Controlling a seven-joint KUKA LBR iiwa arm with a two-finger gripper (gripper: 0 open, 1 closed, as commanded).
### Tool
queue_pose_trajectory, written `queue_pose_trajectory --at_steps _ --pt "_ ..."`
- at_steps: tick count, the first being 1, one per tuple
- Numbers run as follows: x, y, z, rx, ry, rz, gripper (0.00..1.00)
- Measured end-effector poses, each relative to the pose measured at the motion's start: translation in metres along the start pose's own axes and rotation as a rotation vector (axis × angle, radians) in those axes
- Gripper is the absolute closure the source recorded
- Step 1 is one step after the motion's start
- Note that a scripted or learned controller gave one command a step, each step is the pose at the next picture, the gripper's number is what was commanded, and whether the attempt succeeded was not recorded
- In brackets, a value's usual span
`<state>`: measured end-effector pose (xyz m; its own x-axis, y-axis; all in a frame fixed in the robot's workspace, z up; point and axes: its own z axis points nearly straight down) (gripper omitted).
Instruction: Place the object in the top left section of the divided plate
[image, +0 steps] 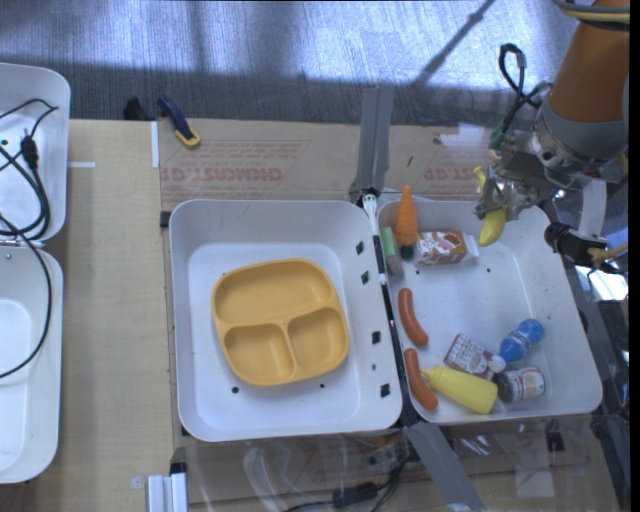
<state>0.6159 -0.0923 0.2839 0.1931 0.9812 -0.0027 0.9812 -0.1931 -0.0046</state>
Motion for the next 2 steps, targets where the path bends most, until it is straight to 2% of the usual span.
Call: queue_pose_trajectory --at_steps 1,2 --pt "0.056 -0.058 0.094 0.001 0.001 0.063 1.00" --pt "0.120 -0.092 0.093 0.000 0.001 0.060 1.00"
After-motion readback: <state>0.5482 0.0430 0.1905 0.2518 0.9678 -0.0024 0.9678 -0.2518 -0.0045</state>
